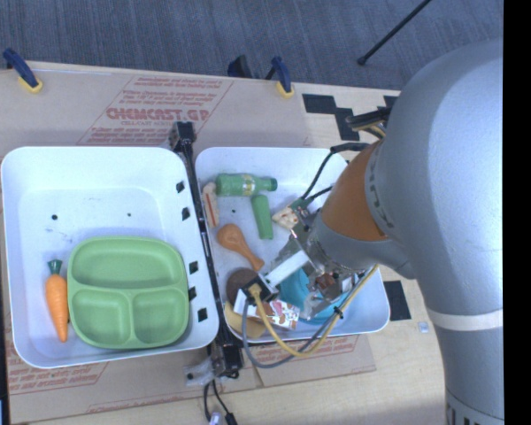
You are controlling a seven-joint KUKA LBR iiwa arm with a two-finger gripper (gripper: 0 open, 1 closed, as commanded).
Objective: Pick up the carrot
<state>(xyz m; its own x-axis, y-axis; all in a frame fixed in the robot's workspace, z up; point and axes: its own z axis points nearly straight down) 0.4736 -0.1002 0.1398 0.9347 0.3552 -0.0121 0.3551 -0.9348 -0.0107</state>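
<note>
A slanted overhead look at a cardboard-covered surface [159, 113] carrying two shallow white bins side by side. In the left bin [26, 184], a green divided plate [128, 292] sits toward the near side. The carrot [57, 303], orange with a small green top, lies just beside the plate's left edge, close to the bin's left wall, pointing lengthwise toward the near rim. Nothing is touching it.

The grey arm [442, 193] reaches in from the right and bends down into the right bin [283, 162]. Its end effector [288, 295] is low in that bin's near half, among a clutter of items: a blue object [298, 289] under it, a wooden spoon [234, 240], and green toys [248, 184] toward the far wall. Cables and the wrist hide the tip, so I cannot tell whether it is released or clenched, or whether it has anything.

Judging progress: the task looks barely begun. The end effector is in the wrong bin, well apart from the carrot, with the divider and the plate between them. Still left, as I judge it: lift out of the right bin, cross to the left one, come down over the carrot, close on it and raise it.
</note>
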